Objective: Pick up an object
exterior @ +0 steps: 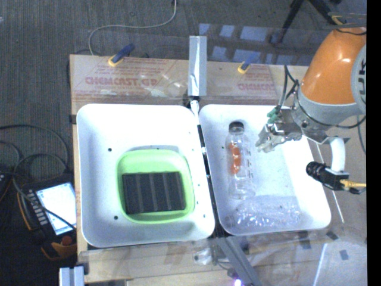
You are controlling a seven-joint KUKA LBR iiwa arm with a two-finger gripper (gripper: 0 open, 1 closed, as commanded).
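Note:
A clear plastic bottle with a black cap and an orange patch inside lies lengthwise in the right bin, near its left side. A crumpled clear plastic bag rests at that bin's front. A green container with a dark ribbed inside sits in the left bin. My gripper hangs over the right bin's back part, to the right of the bottle's cap end and apart from it. Nothing shows between its fingers.
The orange band and grey wrist of the arm cover the right bin's back right corner. A black cable fitting juts over that bin's right wall. Cardboard with clamps lies behind both bins.

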